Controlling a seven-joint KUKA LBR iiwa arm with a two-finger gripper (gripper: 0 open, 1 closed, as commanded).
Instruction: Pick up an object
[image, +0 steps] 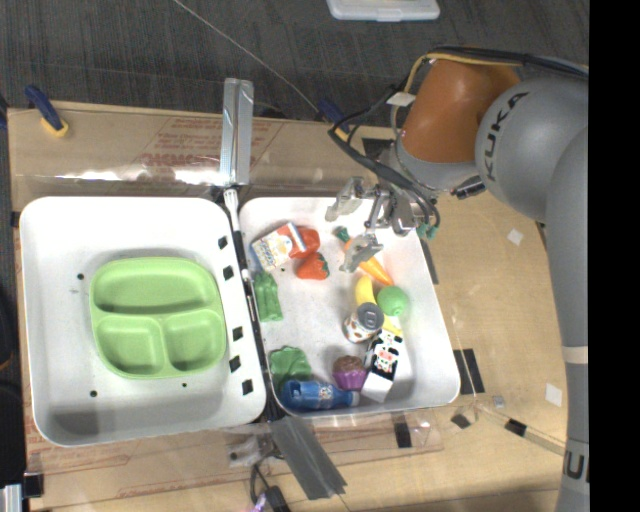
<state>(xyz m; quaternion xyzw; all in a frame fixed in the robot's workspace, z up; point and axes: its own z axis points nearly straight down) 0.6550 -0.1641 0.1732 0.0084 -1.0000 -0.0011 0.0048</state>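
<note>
The gripper (358, 232) hangs over the far part of the right bin (442, 345), with its metal fingers spread apart and nothing between them, so the jaws are open and hold no object. Just below the fingertips lies an orange carrot-shaped toy (374, 268), and it looks like the nearest thing to take; whether a fingertip touches it I cannot tell. It seems to be a light, stiff plastic piece with a smooth and tapered body, so I judge that it can slip out if it is pinched near the thin end; a hold across its thicker middle should be safer. A little to the left of the jaws is a red toy (312, 265) beside a small white and orange carton (276, 246). Further toward the near side from the jaws are a yellow banana (365, 292), a green ball (394, 301) and a small can (362, 323), which lie close together, so the fingers have little room there. Still further are a black and white carton (384, 366), a purple toy (348, 373) and a blue bottle (318, 395). Far to the left, the left bin (50, 330) holds a green divided tray (158, 317).
</note>
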